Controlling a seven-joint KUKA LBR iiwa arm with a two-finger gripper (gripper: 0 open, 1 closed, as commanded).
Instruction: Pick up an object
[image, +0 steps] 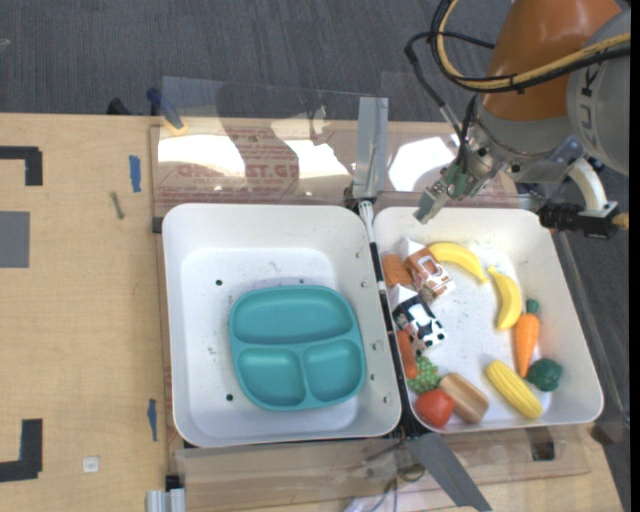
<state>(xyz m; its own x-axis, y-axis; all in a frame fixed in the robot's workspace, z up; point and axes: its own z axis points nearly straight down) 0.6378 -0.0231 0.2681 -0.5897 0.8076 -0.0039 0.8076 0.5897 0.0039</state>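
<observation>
While it hangs above the right bin's (560, 250) back rim, the gripper (432, 203) touches nothing, its state indiscernible.

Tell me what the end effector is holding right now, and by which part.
Nothing is visibly held. The end effector hangs over the far rim of the right bin, above and apart from the banana.

The white bins (190, 300) are looking like smooth plastic, the teal tray (297, 345) is showing a matt plastic finish, and the bench (70, 330) is looking like pale matt wood.
</observation>
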